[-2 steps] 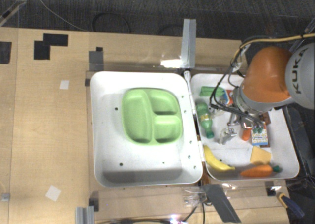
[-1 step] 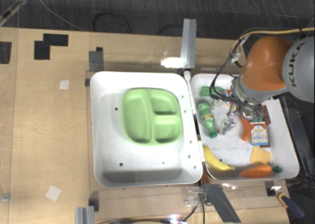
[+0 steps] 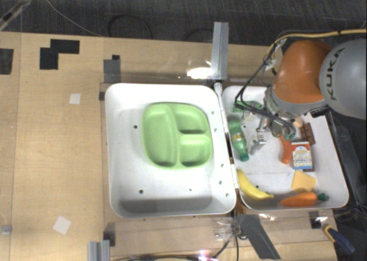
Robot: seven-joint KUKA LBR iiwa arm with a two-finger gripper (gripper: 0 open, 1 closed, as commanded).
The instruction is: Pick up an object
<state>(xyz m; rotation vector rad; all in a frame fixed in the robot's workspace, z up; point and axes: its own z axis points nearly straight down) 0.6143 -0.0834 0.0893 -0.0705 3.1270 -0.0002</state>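
The right bin holds several objects. A green bottle lies along its left wall. A yellow banana and an orange carrot lie at the front, with a yellow cheese wedge just behind the carrot. A small printed box, an orange piece and a brown bar sit on the right side. My gripper hangs below the orange wrist band, over the bin floor just right of the green bottle. Nothing is visibly held in it.
The left bin holds a green divided plate. A grey metal post stands behind the gap between the bins. The arm's bulky orange and grey wrist covers the back of the right bin.
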